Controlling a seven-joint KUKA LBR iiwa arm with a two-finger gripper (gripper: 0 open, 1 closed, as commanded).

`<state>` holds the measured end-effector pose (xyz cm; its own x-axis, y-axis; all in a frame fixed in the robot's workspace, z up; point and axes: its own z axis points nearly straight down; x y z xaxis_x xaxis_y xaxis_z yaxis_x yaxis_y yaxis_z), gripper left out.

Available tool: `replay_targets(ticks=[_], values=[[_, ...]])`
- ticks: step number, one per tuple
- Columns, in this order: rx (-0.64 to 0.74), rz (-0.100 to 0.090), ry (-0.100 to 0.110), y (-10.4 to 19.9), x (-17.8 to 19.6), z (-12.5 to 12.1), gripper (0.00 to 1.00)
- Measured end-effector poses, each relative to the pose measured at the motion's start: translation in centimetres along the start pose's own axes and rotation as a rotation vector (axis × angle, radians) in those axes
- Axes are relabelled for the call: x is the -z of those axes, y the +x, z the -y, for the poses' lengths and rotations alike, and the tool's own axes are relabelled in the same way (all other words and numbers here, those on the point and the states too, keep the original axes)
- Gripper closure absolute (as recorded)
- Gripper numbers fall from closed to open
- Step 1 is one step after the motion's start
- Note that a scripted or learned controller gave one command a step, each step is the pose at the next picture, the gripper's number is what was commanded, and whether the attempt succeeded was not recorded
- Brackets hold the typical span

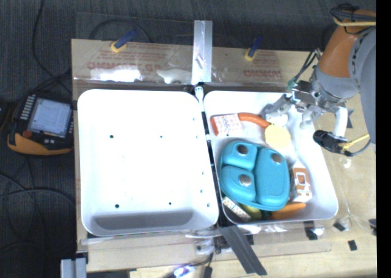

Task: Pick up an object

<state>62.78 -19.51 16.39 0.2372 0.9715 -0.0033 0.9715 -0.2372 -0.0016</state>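
Note:
The right bin holds a big blue plastic object with rounded bumps. Behind it lie a white and orange packet, an orange carrot-like stick and a pale yellow piece. A small brown and white box sits at the blue object's right, and an orange stick and dark items poke out under its near edge. My gripper is low over the bin's far right corner, just above the pale yellow piece, and nothing shows between its fingers.
The left bin is bare white with a few small dots. A metal divider post stands behind the bins on a cardboard sheet. A handheld device lies on the floor at the left. The arm enters from the upper right.

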Motion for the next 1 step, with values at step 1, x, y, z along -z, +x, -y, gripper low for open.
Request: replay_targets(ticks=[1], values=[[0.161, 0.003, -0.008, 0.77, -7.54, -1.54, 0.00]])
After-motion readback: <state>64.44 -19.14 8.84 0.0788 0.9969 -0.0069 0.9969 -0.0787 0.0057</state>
